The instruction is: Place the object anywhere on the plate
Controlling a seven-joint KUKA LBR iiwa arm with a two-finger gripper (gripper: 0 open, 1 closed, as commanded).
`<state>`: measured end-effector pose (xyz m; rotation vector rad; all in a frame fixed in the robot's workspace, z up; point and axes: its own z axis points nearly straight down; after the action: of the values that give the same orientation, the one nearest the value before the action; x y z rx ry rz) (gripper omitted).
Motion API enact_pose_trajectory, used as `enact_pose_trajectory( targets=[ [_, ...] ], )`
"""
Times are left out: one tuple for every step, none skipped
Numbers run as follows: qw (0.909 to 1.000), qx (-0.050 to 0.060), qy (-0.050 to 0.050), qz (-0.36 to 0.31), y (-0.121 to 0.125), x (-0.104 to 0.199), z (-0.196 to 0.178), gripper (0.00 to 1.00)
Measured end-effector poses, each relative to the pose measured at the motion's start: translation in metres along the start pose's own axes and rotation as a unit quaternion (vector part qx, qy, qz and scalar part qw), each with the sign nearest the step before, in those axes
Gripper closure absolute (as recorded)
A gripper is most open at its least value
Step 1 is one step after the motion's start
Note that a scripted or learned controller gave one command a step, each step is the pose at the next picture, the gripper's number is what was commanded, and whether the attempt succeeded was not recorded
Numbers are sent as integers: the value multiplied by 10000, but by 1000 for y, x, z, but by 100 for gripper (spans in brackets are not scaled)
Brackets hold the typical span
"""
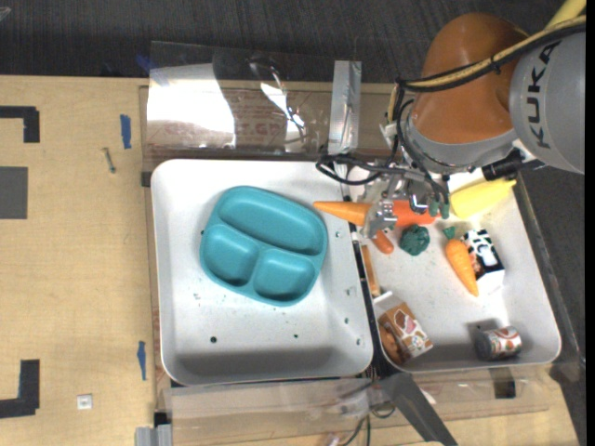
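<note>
Hovering over the inner edge of the right bin (535,277), the gripper (390,214) sits at the divide between the two bins. A carrot (342,211) pokes out leftward from the gripper, tip over the left bin (177,249); cannot tell whether it is clamped, or how the fingers stand.

Just right of the gripper: a dark green lump (416,240), then a second carrot (461,261) lying beside a black-and-white toy (484,252). A yellow piece (479,196) lies above them under the arm (483,82).

Lower in the right bin: a brown packet (405,332) and a small can (498,342) on its side.

The teal plate (263,243), three compartments, lies in the left bin, apart from the carrot tip.
</note>
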<state>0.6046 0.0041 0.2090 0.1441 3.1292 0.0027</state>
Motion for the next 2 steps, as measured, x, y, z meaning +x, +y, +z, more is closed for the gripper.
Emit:
enact_pose_trajectory(
  targets=[
    [9990,13,32,-440,-73,76,23,100],
    [9863,8,18,-1651,-114,113,-14,100]
  ],
)
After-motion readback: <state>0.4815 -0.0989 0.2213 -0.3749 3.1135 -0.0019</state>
